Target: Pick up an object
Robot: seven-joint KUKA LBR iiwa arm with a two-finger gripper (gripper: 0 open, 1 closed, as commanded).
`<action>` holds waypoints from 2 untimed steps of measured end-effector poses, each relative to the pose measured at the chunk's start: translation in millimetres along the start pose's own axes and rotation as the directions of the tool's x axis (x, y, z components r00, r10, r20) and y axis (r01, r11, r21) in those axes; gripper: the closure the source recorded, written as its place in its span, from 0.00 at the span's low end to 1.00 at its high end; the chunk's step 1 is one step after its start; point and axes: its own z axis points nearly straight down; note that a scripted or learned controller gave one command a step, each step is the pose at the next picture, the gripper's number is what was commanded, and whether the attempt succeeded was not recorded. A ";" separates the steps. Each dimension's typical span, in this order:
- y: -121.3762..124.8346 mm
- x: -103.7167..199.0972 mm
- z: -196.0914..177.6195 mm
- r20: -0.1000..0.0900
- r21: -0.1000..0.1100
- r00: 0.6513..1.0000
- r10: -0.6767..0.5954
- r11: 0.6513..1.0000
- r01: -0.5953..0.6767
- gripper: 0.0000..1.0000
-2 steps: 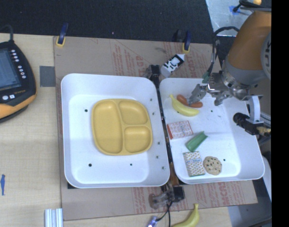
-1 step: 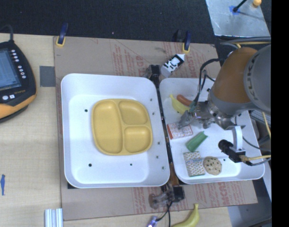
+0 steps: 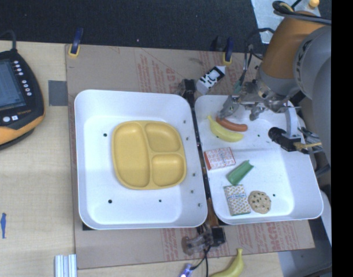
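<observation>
In the upper right of the camera view, the grey arm with its orange band [image 3: 283, 45] reaches over the far end of the right bin [image 3: 292, 180]. The gripper [image 3: 241, 109] hangs just above the bin's upper left corner, directly over a red sausage [image 3: 231, 124] that lies on a yellow banana [image 3: 225, 131]. The gripper's metal parts blur together at this angle, so it cannot be told how far it is open or whether anything sits between its tips; the sausage and banana both appear to rest on the bin floor.

Lower in the right bin, a pink-and-white packet [image 3: 219, 157] lies near the left wall, a green wedge [image 3: 240, 172] sits just below and right of it, and a second patterned packet [image 3: 237, 199] lies beside a round cookie [image 3: 259, 201] near the bottom edge.

The left bin [image 3: 92, 154] occupies the centre of the frame and holds a yellow divided plate [image 3: 148, 154]. A teach pendant [image 3: 11, 97] rests at the left edge. A second banana [image 3: 231, 265] lies on the bench at the bottom, outside the bins.
</observation>
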 end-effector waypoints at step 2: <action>-1.0 -12.8 48.1 0.000 0.006 1.000 -0.001 1.000 0.001 0.00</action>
